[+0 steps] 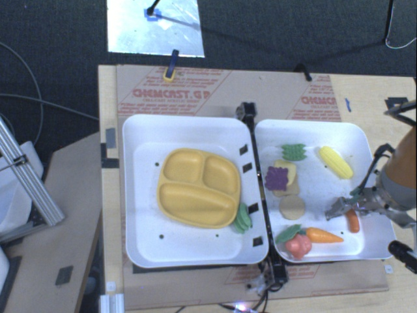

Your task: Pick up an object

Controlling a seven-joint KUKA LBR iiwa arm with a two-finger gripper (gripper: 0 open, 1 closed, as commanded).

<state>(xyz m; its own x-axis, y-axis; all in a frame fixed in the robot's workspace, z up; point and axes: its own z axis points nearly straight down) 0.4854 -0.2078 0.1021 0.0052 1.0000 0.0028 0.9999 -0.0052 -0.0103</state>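
Pincer, which I see spread low in the right bin over one small orange sausage, beside one carrot and one corn cob.

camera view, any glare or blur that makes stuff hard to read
Camera view: glare on the foil sheet at the top; bins evenly lit, near blown-out white, with faint shadows; overall soft focus; the end effector by the small orange piece looks smeared, so its detail is unclear.
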